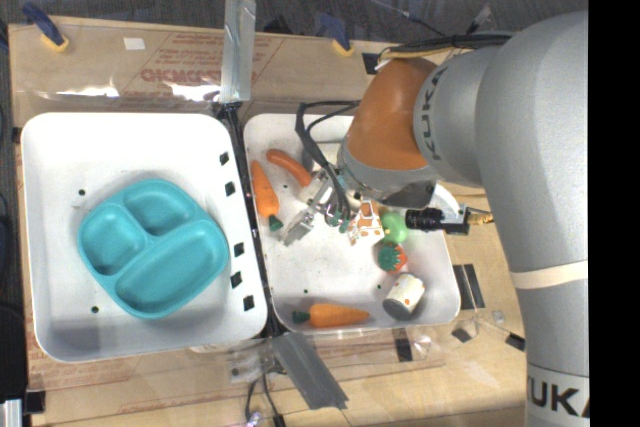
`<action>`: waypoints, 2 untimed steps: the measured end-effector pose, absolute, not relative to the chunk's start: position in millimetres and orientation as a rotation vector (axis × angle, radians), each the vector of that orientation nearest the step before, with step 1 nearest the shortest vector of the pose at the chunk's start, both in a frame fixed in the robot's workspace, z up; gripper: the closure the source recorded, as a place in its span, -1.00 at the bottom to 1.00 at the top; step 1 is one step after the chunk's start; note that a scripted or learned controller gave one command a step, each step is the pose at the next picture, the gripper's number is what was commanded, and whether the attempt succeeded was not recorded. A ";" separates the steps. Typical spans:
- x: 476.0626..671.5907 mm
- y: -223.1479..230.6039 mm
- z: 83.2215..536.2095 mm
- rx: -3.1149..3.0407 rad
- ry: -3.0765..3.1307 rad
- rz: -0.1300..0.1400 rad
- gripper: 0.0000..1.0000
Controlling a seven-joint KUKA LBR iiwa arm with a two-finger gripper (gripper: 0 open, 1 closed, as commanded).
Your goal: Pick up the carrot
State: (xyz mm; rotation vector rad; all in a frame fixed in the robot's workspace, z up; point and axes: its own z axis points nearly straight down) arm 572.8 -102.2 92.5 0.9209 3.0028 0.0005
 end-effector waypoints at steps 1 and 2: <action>601.1 -102.1 92.5 1.236 2.888 0.000 -1.00; 607.8 -58.4 194.1 1.583 2.709 0.003 -1.00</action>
